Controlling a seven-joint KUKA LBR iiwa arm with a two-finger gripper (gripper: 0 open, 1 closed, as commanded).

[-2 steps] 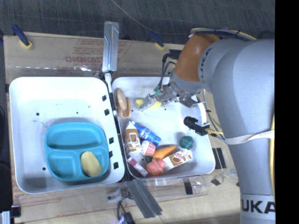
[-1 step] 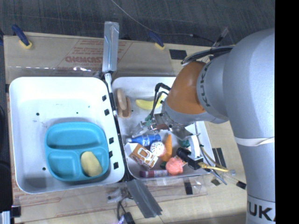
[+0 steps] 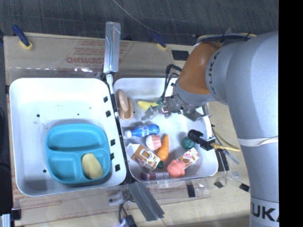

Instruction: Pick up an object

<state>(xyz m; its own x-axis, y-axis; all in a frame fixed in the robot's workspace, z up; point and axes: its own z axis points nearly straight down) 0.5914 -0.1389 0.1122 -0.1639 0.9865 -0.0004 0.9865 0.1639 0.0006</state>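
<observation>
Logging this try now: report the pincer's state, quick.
Pincer: cannot be told whether open or closed; it sits low over the right bin, near the yellow item, with nothing seen held.

A blue divided tray (image 3: 71, 148) lies in the left bin (image 3: 28, 93), a yellow potato-like lump (image 3: 93, 166) in its lower-right compartment

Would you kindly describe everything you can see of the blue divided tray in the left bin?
The blue tray looks like smooth moulded plastic with rounded corners. It has three compartments: one long one across the top and two smaller ones below. It lies flat on the floor of the left bin, toward the bin's lower part, turned slightly askew. A yellow potato-like object sits in its lower right compartment; the other two compartments show bare blue.
</observation>
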